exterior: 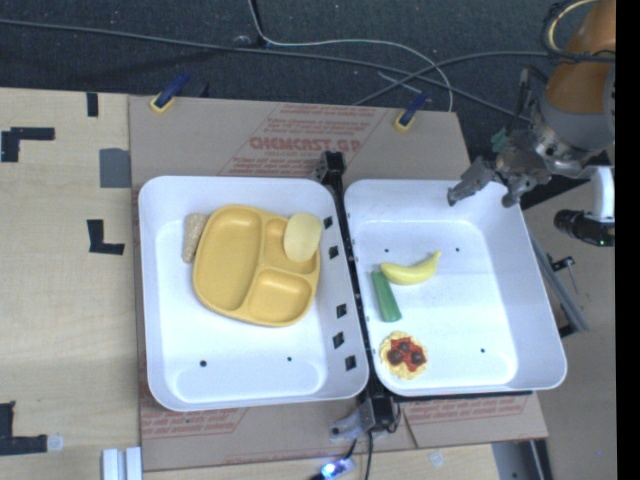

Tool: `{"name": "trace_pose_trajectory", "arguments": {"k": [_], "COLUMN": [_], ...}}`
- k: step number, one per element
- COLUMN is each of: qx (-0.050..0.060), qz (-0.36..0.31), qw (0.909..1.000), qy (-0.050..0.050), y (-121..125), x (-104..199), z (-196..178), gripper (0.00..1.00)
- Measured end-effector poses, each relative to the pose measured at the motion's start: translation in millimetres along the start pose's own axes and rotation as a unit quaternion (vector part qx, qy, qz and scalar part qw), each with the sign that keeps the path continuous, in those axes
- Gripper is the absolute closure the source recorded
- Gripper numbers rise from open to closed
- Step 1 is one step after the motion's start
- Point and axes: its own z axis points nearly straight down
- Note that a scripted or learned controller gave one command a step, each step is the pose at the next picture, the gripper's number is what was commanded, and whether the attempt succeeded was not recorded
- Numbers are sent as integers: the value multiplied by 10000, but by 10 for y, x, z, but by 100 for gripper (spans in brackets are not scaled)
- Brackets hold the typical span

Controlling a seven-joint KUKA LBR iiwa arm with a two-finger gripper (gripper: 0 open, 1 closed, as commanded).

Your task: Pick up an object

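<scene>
The gripper (486, 186) hovers open and empty over the right bin's (520, 298) far edge; inside lie a curved yellow banana (411, 268), a green stick (386, 296) and a small pizza (403, 355)

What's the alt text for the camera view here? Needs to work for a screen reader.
Overhead view of two white bins: the grey arm's tool, fingers spread, hovers over the right bin's far edge, holding nothing. That bin holds a banana, a green stick and a small pizza. The left bin holds a yellow divided tray with a pale yellow piece on it.
</scene>
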Motion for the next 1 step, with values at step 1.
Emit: {"name": "trace_pose_trajectory", "arguments": {"k": [1], "qx": [-68], "qz": [-19], "qw": [10000], "qy": [-13], "y": [24], "x": [8], "z": [-94], "gripper": [0]}}
